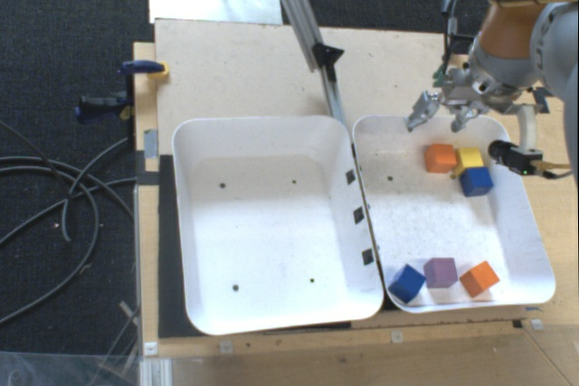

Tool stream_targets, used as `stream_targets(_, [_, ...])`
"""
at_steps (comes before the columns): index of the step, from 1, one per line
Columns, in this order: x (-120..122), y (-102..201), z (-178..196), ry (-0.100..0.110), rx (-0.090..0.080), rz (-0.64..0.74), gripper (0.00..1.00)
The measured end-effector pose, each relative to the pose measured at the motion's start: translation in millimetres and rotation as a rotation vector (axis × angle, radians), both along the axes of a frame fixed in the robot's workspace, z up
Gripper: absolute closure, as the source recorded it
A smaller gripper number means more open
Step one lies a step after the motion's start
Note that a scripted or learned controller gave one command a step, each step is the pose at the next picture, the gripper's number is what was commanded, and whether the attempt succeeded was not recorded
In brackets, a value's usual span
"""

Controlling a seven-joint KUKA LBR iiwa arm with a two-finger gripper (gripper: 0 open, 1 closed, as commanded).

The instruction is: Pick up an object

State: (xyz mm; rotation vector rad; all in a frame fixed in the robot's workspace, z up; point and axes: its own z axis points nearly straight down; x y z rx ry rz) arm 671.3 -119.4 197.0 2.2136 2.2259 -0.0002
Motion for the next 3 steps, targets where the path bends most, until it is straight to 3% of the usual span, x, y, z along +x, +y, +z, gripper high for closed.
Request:
stream_targets(1, [4,-65,-110,0.005,0.001,-0.007,0.00])
stream_targets(2, [8,-63,-94,-0.004,-0.002,0.001,1.00])
stream_targets(3, [3,-64,-106,0.000,0.000,-0.003,1.00])
